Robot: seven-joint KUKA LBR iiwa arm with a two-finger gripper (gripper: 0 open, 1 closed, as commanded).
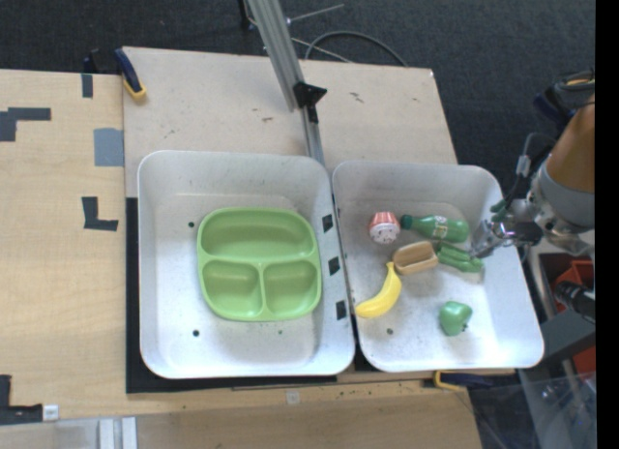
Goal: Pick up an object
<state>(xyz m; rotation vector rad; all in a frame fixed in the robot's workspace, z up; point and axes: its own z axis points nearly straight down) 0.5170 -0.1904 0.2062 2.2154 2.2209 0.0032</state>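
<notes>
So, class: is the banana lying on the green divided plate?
No. The banana lies in the right bin, while the green divided plate sits alone in the left bin.

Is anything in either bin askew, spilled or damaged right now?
Nothing stands out. The green divided plate lies flat in the left bin. In the right bin, the banana, green bottle and green pepper lie loose, none visibly damaged. The gripper is by the bottle.

- A green divided plate [258, 263] lies in the left bin [155, 244].
- A yellow-and-blue clamp [130, 74] grips the worktop's [213, 108] far left corner.
</notes>
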